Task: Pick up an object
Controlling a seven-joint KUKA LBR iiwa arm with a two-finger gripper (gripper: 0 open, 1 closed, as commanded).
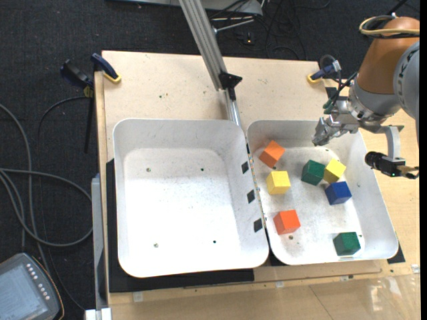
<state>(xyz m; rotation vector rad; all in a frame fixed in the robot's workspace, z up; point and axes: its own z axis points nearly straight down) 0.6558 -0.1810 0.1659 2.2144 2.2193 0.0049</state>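
Note:
The right bin (373, 209) holds several small cubes: an orange one (271, 155) at the back left, a yellow one (278, 181), a green one (312, 173) touching a yellow one (334, 171), a blue one (338, 193), a red-orange one (287, 221) and a green one (347, 243) at the front. My gripper (323, 136) hangs over the bin's back edge, above and behind the green and yellow pair. It carries no cube that I can see.
The left bin (133, 179) lies beside the right one. A slanted metal pole (203, 35) runs from the top down to the gap between the bins. Clamps (107, 69) sit at the bench's back corners.

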